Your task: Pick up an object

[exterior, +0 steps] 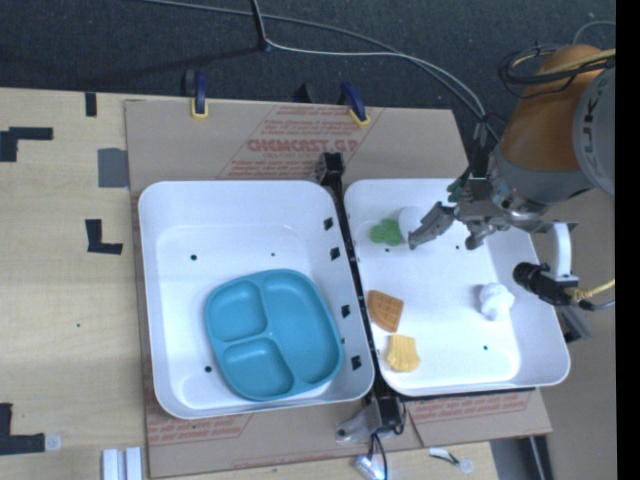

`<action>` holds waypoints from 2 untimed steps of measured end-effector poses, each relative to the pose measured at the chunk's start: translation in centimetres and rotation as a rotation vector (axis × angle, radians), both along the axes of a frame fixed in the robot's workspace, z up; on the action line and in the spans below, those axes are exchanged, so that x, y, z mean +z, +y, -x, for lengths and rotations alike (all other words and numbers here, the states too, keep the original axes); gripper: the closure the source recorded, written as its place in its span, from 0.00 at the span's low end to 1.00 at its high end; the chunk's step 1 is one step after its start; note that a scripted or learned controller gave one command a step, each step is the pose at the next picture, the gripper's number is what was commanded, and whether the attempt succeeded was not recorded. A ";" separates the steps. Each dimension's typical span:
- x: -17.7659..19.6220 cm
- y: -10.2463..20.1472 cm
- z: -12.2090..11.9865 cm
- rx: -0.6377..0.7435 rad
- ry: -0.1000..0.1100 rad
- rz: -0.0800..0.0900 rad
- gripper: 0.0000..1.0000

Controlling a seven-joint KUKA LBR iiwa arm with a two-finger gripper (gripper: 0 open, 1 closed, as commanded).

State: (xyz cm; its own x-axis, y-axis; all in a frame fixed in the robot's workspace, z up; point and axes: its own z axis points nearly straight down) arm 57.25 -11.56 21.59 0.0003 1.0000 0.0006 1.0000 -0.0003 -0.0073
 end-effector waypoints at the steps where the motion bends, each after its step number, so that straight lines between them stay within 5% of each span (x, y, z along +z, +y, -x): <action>1: 0.3 0.0 -0.1 0.001 -0.007 0.001 0.00; 2: -6.0 0.0 0.2 0.001 -0.001 0.000 0.00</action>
State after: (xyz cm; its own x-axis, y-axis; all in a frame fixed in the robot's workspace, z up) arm 57.01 -11.57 15.62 -0.0004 1.0000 0.0006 1.0000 0.0004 -0.0061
